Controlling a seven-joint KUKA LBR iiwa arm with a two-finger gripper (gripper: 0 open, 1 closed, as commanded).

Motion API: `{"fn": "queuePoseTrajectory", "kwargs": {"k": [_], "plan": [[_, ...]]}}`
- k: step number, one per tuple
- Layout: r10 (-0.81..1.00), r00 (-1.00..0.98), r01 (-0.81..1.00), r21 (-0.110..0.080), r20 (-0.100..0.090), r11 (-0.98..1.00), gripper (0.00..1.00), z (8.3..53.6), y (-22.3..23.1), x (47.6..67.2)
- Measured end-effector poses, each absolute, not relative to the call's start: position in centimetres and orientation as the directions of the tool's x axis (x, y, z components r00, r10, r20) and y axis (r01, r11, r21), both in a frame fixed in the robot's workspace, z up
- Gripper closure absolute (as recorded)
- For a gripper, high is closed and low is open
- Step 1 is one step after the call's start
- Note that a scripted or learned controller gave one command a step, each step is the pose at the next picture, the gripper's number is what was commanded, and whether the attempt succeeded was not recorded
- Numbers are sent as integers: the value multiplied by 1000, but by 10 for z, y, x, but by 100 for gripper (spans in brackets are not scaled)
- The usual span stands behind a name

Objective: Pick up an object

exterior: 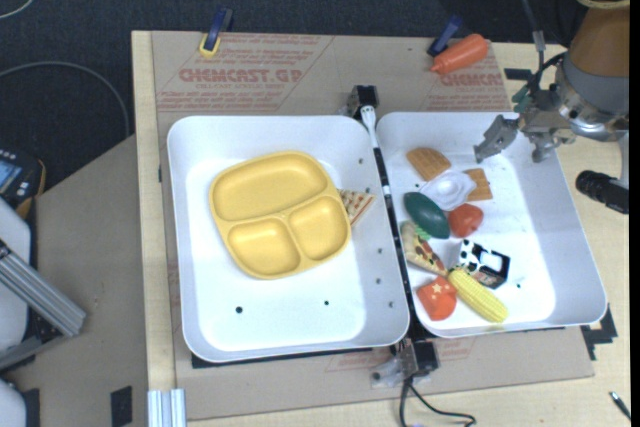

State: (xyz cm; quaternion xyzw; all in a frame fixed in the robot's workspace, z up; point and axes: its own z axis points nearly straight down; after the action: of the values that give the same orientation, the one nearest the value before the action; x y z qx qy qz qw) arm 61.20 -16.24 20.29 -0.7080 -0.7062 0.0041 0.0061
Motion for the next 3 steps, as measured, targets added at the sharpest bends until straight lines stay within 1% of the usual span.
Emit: {"fn": "queuePoseTrajectory", "kwargs": {"k": [1, 2, 3], "plan": [[1000, 0, 1000, -1, 0, 0, 0, 211, -162, 615], [1000, 1, 1000, -6, 1, -1, 0, 166, -166, 610], [1000, 1, 1000, -7, 2, -1, 0, 114, -174, 615]]}}
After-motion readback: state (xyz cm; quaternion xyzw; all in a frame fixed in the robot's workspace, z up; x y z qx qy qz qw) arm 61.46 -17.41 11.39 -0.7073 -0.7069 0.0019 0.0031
